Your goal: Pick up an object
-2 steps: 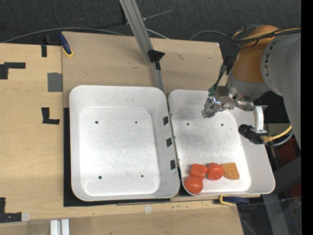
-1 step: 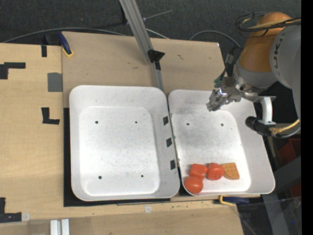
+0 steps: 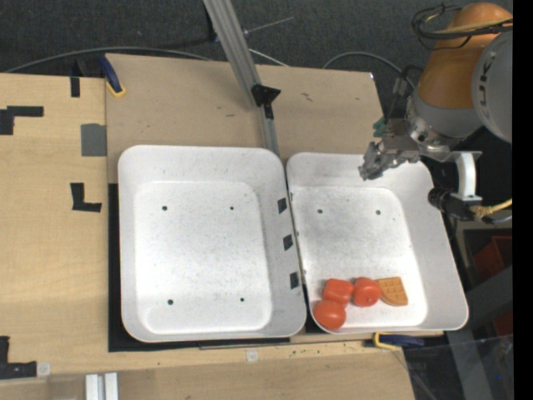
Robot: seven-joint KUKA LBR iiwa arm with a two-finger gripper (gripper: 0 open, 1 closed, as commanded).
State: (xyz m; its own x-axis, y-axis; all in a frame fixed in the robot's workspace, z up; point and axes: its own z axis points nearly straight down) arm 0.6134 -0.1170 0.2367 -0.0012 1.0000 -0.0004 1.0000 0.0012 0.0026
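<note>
Item one, far to my left: the left bin [image 3: 200,240], white and speckled, its floor bare; well apart from me.

Item two, between the bins and up from them: a grey metal post [image 3: 237,48] slanting across the wooden bench [image 3: 50,223], ending in a black clamp near the bins' shared edge. It stands to my left, clear of my reach.

Item three, the right bin [image 3: 416,223]: I, the gripper [image 3: 372,167], hang over its far rim, at the upper corner. Whether I am released or clenched I cannot tell from this angle; nothing is seen between my tips.

Item four, the goods, all at the near end of the right bin, well below me and a little to my left:
- three red tomatoes [image 3: 337,291], clustered and touching — one low by the bin's corner, two above it side by side. Judged to be light, round and smooth, so liable to roll or slip; best taken across the widest part, square on.
- one tan biscuit [image 3: 392,290], flat, touching the rightmost tomato. Judged stiff, thin and brittle; it lies low on the floor, so its edges offer little to pinch.

Assessment: the uppermost tomato on the left looks the freest to straddle, though its neighbours crowd it closely.
</note>
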